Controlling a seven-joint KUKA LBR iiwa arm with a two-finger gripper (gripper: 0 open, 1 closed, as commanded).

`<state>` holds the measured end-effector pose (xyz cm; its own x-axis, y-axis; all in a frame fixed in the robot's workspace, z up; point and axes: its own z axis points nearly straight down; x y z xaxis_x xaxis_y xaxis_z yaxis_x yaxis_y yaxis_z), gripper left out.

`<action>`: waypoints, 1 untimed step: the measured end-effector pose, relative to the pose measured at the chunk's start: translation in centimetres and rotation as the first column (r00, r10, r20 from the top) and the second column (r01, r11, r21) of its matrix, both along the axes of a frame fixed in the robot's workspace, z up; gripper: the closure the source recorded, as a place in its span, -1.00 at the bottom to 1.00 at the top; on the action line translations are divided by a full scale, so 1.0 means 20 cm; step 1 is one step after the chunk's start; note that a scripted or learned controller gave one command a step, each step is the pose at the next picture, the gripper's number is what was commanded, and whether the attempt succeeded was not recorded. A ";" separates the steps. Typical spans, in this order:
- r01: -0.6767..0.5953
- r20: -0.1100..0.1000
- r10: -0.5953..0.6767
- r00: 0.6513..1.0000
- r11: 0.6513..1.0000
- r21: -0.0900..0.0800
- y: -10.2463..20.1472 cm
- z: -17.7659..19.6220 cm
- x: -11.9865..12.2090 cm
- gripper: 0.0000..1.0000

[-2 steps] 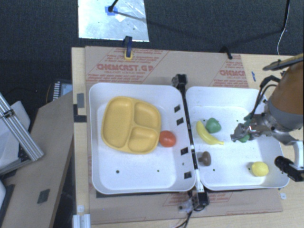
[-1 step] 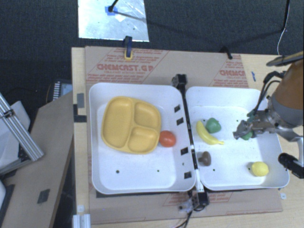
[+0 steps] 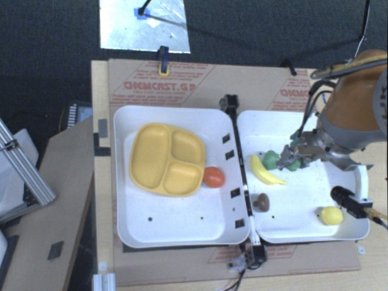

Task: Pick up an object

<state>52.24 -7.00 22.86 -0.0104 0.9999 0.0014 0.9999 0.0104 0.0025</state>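
Over the right bin [image 3: 297, 228] the tool [image 3: 292, 158] sits low, reaching in from the right on the grey and orange arm [image 3: 357, 102]. It is touching or just above a green thing [image 3: 270, 159], which lies towards the bin's far left. My guess is that this green thing is the object chosen for the pick, since the tool is set right at its edge and part of it is hidden underneath. Whether the tool is open or closed I cannot tell, and nothing shows it gripping anything yet.

A banana [image 3: 264, 171] lies just on the near side of the green thing, close enough that a loose grab might nudge it. The other pieces are well apart from the tool, so they should stay out of the way.

Counting up, the worktop [image 3: 182, 83] carries two bins. The right one holds four loose things:
- one green thing
- one banana
- one small brown piece [image 3: 261, 202] near the left wall
- one lemon [image 3: 330, 215] at the near right

The left bin [image 3: 176, 226] holds two things — one yellow plate [image 3: 167, 159] with three sections, lying flat, and one orange ball [image 3: 213, 176] resting against the plate's right edge.
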 end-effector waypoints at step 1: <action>0.000 0.000 0.000 1.000 1.000 0.000 0.29 0.04 0.05 1.00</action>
